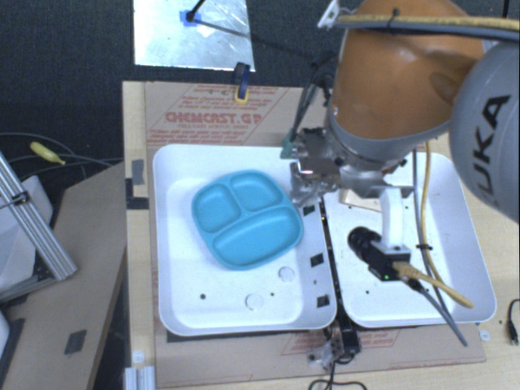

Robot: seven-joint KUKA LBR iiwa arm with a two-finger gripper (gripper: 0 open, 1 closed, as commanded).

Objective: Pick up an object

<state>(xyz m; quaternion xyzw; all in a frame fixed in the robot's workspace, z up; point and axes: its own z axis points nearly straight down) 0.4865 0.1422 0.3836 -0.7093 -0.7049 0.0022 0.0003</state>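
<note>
The gripper (306, 184) is positioned at the upper part of the seam between the 2 bins, just beside the right edge of the blue plate (244, 218). Its open or closed state cannot be determined from this view, and no object is seen in its grasp. The blue plate has 3 compartments and lies flat in the left bin (175, 303), toward its centre. The right bin (459, 242) adjoins it. Both bins rest on printed cardboard (207, 116).
</note>
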